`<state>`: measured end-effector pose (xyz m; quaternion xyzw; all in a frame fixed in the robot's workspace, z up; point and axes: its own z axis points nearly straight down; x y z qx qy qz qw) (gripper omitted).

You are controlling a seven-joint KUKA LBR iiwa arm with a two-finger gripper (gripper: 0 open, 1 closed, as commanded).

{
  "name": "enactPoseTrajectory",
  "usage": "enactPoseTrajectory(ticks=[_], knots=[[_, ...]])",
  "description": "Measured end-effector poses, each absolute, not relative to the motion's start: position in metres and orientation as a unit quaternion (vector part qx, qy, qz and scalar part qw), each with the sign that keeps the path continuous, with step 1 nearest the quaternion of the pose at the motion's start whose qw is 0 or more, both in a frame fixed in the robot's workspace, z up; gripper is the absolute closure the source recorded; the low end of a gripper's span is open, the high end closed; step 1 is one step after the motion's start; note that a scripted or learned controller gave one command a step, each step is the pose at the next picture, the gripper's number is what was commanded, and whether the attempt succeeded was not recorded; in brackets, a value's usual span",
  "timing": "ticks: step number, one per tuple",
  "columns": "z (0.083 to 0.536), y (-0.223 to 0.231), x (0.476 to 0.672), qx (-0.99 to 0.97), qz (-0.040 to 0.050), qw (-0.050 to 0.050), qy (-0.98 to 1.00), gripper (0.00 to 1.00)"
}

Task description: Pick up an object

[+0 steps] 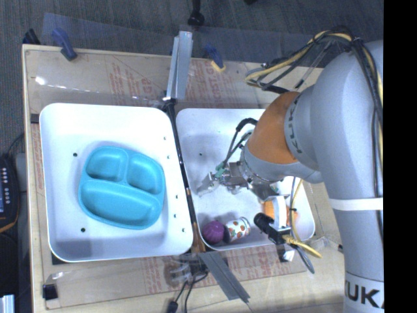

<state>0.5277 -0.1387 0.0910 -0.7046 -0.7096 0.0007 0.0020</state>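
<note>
We have the gripper (210,182) down in the right bin (195,132), over bare floor; whether it is open we cannot tell. The purple ball (213,230) and small can (238,229) lie nearer the bin's front wall (unheld), so we judge the next move a reach there.

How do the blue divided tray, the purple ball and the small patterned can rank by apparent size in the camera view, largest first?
1. Blue divided tray
2. Small patterned can and purple ball: they look alike, so unranked.
</note>
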Motion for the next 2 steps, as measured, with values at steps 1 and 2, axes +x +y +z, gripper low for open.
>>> enactPoseTrajectory(ticks=[1, 2], knots=[[0.0912, -0.1242, 0.4761, -0.704, 0.0008, 0.002, -0.710, 0.00], [0.1006, -0.1239, 0.4760, -0.703, 0.0012, 0.003, -0.711, 1.00]])
